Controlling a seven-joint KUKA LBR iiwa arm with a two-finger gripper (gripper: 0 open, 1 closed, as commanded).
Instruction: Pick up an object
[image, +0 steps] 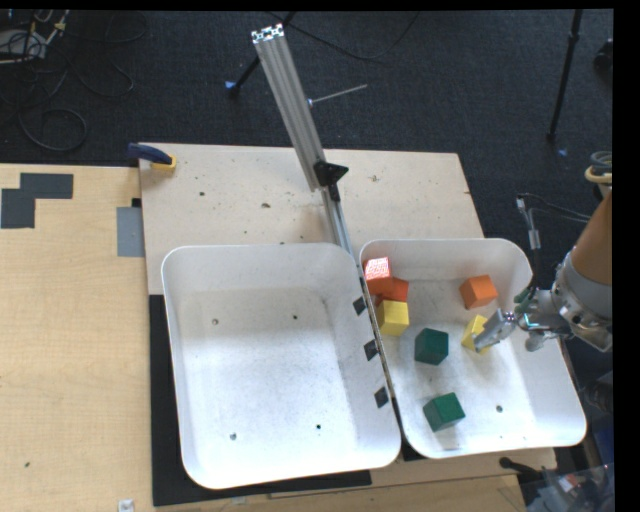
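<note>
Camera view, looking down at a slant: at far left lies a pale wooden tabletop (60, 330) with a few grey patches set into it, and beside it a lighter, speckled board (250, 190) that carries two shallow white bins. A small blue and yellow clamp (152, 156) sits at the board's upper left corner. Behind the board the floor is dark carpet (420, 80) with black cables looping at upper left and thin stand legs at upper right. The left bin (190, 290) has a bare, slightly dusty floor. A silver metal rail (292, 105) slants down from the top centre to the seam where the bins meet. The right bin (545, 420) holds the blocks: a pink-red block (377, 268) and an orange-red block (390, 290) against its left wall, with a yellow block (394, 317) touching just below them; a dark green block (431, 346) near the middle; a second green block (443, 410) lower down; an orange block (478, 291) toward the upper right; and a small yellow block (474, 333) just beside it, lower. The pincer (490, 335) reaches in from the right over the bin's rim, its metal tips at the small yellow block, which seems to sit between them, though the grip is too small to tell for sure. The grey arm (585, 290) enters at the right edge.
</note>
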